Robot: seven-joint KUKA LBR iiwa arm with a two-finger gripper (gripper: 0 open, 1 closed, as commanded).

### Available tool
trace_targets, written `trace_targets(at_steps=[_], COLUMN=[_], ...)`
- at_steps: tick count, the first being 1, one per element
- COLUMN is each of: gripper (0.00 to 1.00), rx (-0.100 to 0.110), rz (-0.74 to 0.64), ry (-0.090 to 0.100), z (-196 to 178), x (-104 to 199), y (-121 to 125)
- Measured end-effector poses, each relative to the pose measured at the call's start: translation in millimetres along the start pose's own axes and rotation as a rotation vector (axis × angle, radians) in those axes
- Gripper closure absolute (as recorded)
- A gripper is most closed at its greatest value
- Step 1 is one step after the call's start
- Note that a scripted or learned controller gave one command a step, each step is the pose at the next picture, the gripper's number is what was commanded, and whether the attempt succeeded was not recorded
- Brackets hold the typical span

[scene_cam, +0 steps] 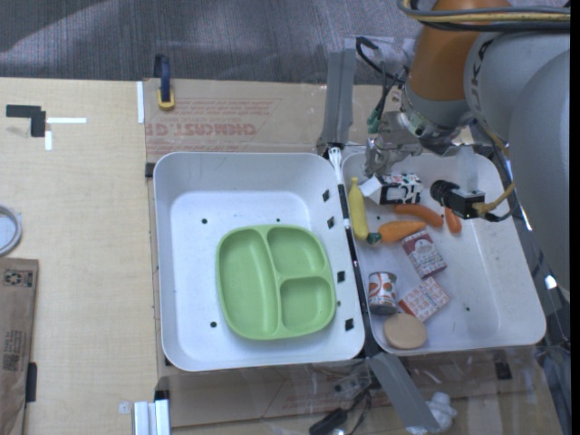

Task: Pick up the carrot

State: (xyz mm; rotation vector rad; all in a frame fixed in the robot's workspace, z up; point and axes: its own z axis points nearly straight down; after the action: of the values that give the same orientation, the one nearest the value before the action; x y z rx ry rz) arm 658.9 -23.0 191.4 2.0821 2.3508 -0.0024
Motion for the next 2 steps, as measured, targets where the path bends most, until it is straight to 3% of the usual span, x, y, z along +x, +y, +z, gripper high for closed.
trace_targets(at_steps=[1,2], gripper=[0.0,0.0], rx=[0.0,0.002], rz=[0.0,-0.164], ry=[0.0,0.001], z=[0,78], x=[0,-102], y=[0,-93])
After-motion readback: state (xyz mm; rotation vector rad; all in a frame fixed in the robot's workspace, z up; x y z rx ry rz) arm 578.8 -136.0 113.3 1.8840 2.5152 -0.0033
